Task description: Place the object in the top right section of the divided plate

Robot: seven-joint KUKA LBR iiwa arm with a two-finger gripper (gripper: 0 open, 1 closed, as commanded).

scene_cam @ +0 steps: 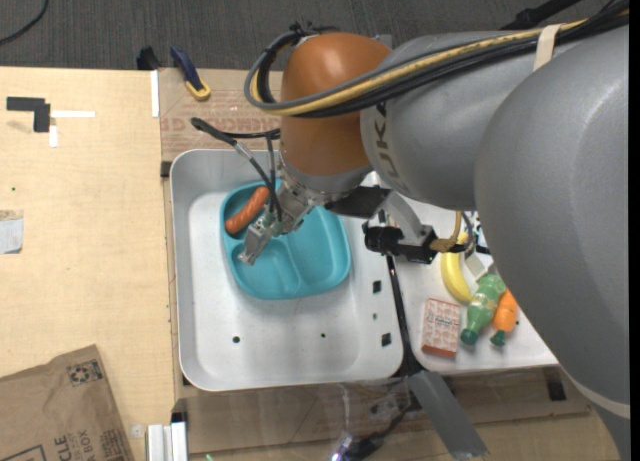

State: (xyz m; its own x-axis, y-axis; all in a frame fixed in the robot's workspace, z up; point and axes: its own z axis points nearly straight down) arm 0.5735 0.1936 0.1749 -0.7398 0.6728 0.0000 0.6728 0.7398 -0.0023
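Note:
A teal divided plate point(305, 261) lies in the upper part of the left white bin point(215, 334). An orange-red sausage point(244, 212) rests tilted at the plate's upper left edge. My gripper point(260, 237) hangs low over the plate's left side, just right of and below the sausage, very close to it. The arm's wrist and orange band hide the plate's upper right part. Whether the sausage is touched by the gripper cannot be told from this view.
The right bin point(520, 354) holds a banana point(455, 276), a green bottle point(481, 305), a small carrot point(505, 315) and a pink box point(440, 325). A cardboard sheet point(80, 249) covers the bench to the left. The big grey arm overhangs the right half.

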